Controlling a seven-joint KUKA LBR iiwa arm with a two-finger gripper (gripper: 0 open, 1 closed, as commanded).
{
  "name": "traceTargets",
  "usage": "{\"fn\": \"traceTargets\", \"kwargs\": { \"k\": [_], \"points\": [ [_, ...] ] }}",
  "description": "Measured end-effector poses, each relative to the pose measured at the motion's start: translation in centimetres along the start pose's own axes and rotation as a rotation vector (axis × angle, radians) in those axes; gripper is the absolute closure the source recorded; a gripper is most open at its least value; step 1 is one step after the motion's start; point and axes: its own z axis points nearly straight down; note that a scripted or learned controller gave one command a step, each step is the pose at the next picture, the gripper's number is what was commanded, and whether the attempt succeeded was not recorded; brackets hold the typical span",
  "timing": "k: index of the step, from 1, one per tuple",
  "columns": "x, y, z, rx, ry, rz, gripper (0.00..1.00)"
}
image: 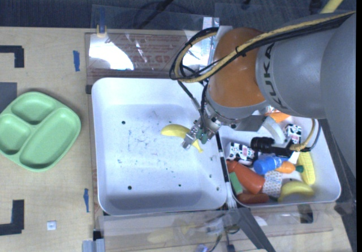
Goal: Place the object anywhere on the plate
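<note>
The gripper (192, 136) hung over the yellow plastic banana (175, 131) in the left white bin (113, 177); whether it gripped could not be told. The green divided plate (38, 130) sat far left on the worktop (45, 52).

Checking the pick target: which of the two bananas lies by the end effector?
The banana alone in the left bin, touching the end effector.

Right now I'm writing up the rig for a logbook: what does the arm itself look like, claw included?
A thick grey cylindrical arm with dark lettering on its side, a broad orange band above the wrist, black and yellow cables looping alongside it, and a small metallic claw at the tip.
</note>
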Motion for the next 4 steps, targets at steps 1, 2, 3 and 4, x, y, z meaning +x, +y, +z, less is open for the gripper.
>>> {"fn": "traceTargets", "kwargs": {
  "k": [1, 2, 3, 4],
  "points": [
    [0.0, 0.0, 0.0, 0.000, 0.000, 0.000, 0.00],
    [0.0, 0.1, -0.8, 0.000, 0.000, -0.001, 1.00],
    [3.6, 0.8, -3.0, -0.001, -0.002, 0.390, 1.00],
    [8.6, 4.7, -0.7, 0.001, -0.001, 0.565, 1.00]
  ]
}}
